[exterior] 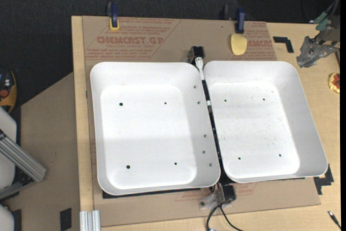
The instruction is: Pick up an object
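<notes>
You're at the very start: both bins (pixel 148 70) look bare, and the gripper (pixel 312 51) hangs off right, whether gripping anything I cannot tell

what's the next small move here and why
Probably bring the end effector, parked at the bench's far right edge, left toward the yellow object lying on the board behind the right bin. It looks like the nearest thing to pick up.
</notes>
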Controlling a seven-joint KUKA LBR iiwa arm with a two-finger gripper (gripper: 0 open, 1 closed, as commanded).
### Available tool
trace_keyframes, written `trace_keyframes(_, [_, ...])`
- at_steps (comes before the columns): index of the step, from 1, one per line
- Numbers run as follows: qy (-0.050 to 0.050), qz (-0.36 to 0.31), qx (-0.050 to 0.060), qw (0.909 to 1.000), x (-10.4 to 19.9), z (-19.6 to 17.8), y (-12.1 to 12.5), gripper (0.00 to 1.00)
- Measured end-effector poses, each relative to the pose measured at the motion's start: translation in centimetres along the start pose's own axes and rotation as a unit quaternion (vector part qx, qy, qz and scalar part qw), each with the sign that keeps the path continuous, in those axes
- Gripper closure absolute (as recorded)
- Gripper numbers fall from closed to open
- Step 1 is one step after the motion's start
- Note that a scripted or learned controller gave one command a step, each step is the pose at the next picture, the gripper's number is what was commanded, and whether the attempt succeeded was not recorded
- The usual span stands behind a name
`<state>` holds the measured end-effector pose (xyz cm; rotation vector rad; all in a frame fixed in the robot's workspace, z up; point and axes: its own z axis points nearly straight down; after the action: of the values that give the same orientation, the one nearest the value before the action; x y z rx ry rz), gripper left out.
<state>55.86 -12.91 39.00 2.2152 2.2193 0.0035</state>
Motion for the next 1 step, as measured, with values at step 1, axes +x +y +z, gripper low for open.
trace_keyframes(1, [0.004,-0.004,0.008,1.0,10.84,9.36,-1.45,1.0])
